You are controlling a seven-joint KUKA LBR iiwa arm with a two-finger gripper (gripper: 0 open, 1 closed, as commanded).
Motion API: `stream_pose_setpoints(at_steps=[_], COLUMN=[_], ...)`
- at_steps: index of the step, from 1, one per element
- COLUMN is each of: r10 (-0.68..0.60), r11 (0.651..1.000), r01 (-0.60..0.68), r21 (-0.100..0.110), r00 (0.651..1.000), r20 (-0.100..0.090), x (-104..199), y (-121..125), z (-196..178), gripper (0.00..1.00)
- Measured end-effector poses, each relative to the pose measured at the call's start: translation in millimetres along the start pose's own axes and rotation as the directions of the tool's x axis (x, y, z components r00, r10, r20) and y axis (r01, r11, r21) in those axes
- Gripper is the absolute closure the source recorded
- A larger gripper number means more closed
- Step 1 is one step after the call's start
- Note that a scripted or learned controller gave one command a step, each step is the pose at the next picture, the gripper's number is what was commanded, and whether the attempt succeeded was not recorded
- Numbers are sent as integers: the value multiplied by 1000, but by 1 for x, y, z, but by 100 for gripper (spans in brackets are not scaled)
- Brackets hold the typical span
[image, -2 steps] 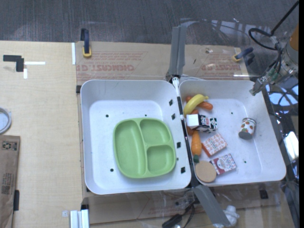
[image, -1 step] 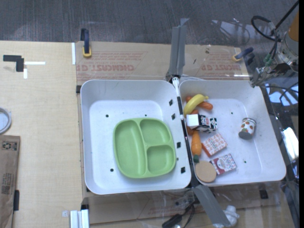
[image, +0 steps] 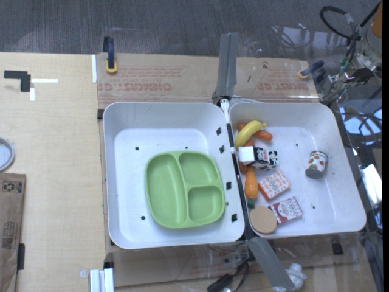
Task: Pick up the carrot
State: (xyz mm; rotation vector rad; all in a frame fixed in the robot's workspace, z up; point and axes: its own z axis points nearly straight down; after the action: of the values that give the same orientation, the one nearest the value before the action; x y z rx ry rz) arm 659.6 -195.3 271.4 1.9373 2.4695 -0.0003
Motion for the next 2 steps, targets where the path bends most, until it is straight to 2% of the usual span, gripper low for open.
stream_pose_setpoints(at_steps=[1,2], r10=[-312,-312], r11=[950,950], r01=[312,312], r21=[0,-2], r00=[950,950], r20=[-1,3], x=[-26,-27], y=[-7,-6], z=[69,58], gripper=[100,100])
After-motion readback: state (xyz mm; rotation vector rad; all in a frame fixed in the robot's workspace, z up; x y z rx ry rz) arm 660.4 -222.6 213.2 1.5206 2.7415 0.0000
